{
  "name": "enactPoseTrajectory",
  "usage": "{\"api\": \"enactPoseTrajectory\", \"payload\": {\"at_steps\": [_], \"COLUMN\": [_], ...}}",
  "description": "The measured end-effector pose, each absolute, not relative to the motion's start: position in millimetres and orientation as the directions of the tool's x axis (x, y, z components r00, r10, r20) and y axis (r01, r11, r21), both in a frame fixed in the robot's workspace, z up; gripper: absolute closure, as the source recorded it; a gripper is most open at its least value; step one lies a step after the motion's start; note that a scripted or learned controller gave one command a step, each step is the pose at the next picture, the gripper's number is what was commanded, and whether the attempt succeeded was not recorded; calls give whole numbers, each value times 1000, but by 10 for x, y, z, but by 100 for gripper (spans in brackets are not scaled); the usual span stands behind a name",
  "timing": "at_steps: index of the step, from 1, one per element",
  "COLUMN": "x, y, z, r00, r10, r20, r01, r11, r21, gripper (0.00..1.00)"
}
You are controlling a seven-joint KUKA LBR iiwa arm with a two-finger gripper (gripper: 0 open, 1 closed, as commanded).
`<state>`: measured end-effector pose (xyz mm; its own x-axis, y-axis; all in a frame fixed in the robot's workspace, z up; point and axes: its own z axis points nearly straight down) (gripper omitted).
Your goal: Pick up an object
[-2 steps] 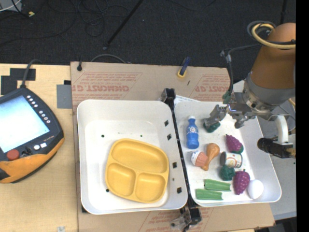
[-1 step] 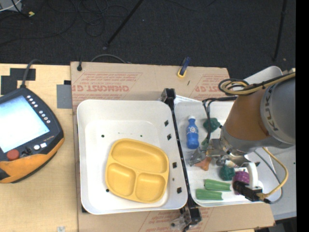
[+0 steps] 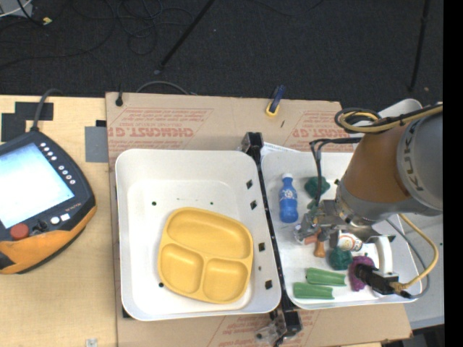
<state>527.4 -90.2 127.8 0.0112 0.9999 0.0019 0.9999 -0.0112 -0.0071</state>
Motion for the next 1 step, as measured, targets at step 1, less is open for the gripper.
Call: {"api": "enactPoseTrajectory", "payload": {"at_steps": [1], "x": [5307], "y": [-309], "z": [2569], "r00": [-7], "r10": [1000], "r20": [2], "r01": [1000], "r11": [7], "r21": [10], "gripper": [100]}}
